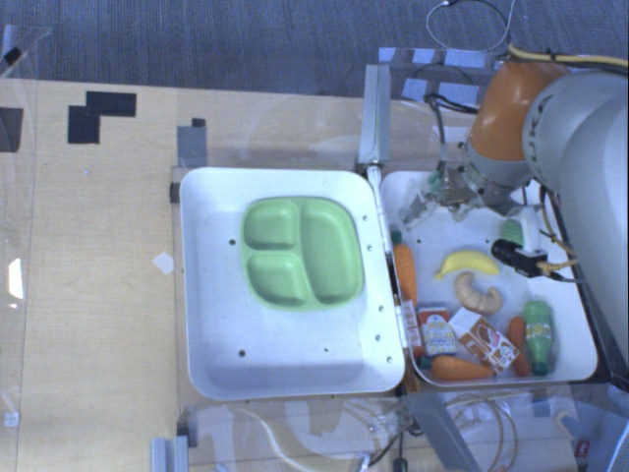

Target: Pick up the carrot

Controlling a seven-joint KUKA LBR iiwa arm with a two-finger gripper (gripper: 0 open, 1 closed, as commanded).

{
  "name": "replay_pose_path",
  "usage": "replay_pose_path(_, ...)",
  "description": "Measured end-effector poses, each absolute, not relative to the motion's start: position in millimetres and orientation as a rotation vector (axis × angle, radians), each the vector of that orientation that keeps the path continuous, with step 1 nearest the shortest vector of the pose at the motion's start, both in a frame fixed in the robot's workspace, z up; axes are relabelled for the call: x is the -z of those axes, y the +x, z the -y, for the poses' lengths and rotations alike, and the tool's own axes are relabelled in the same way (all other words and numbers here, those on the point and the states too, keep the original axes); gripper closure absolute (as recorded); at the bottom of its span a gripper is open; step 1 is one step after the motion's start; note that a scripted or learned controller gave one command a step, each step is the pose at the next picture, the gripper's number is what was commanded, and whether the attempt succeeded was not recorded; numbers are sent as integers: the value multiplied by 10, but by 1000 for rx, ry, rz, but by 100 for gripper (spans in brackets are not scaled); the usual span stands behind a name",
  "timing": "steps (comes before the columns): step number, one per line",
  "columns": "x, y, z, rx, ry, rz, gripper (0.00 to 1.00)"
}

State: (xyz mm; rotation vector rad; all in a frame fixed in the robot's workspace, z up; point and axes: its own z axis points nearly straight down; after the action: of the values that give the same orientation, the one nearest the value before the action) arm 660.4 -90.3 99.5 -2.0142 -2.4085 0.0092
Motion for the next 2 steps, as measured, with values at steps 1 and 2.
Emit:
replay_pose_path(1, -1878, 6706, 664, 8, -1966, 2459, 0)
replay_pose_path(2, -1030, 6637, 1045, 4, -1544, 2742, 0)
